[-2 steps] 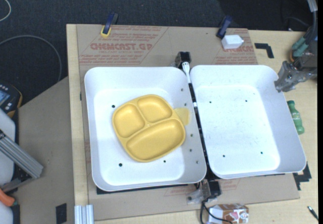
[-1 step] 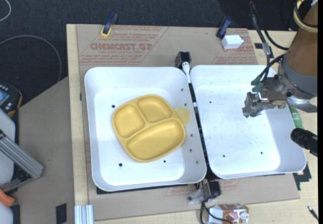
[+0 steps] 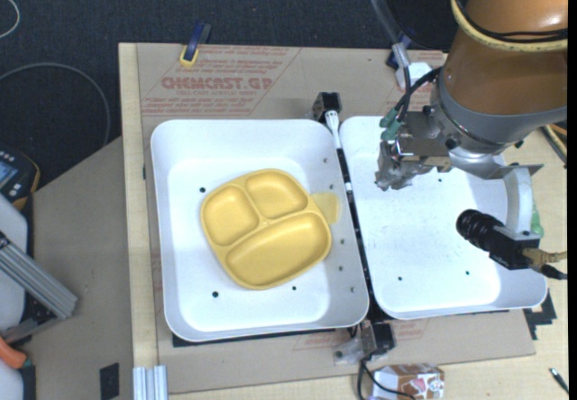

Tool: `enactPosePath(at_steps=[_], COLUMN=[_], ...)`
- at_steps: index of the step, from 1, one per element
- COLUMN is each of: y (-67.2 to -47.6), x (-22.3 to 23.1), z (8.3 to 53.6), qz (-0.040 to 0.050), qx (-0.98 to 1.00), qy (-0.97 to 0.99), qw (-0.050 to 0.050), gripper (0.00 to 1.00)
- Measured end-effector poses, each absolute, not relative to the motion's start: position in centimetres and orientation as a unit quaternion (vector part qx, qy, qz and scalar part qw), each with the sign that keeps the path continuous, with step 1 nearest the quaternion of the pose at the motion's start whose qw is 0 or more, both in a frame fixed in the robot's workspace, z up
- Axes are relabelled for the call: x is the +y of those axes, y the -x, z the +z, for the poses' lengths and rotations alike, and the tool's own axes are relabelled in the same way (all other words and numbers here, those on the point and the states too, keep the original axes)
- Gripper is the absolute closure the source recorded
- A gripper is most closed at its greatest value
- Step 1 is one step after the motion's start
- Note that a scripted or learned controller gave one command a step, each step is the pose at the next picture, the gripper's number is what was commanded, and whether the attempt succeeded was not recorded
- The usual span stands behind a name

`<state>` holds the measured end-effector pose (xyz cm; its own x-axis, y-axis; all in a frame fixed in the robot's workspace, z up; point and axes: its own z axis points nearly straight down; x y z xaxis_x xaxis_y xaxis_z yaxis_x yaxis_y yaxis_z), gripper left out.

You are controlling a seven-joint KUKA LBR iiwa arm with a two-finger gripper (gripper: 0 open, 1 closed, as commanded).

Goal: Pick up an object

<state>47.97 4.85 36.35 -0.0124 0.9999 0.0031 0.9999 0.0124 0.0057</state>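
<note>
A yellow plate (image 3: 264,227) with three compartments lies upright in the middle of the left bin (image 3: 176,150). A small pale yellow flat piece (image 3: 328,205) pokes out from under its right edge. My gripper (image 3: 391,177) hangs over the upper left part of the right bin (image 3: 424,299), near the wall between the two bins. It is to the right of the plate and apart from it. Nothing shows in the gripper.
Both white bins rest on a brown board (image 3: 225,74). Black clips (image 3: 325,105) sit at the gap between the bins, at the back and front. A small packet (image 3: 415,382) lies on the bench in front of the bins.
</note>
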Motion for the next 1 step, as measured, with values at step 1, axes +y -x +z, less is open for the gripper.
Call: enactPosePath(at_steps=[1], y=[-48.0], x=[7.74], z=[43.57], qz=[0.0045], qx=[0.708], qy=[-0.706], qw=[0.003], gripper=[1.0])
